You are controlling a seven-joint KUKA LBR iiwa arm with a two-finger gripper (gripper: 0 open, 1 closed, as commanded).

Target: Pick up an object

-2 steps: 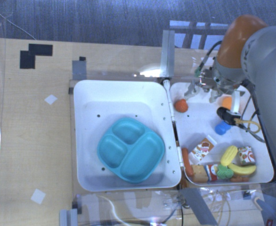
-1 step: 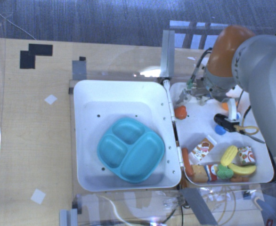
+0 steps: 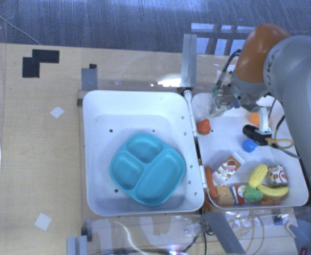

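We're seeing the gripper [image 3: 219,106] sitting at back-left of the right shallow white bin [image 3: 224,145], nr a small round orange object [image 3: 203,126], grip state unclear, can't tell.

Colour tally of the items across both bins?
Blue: 2, plate, ball
Yellow: 2, corn, banana
Orange: 2, orange-red piece, half-hidden orange piece
Green: 1, green piece
Red: 1, sausage
Tan: 1, tan piece
Printed, mixed colours: 3, card, can, small pack
Total: 12; the front pile is crowded, so roughly.
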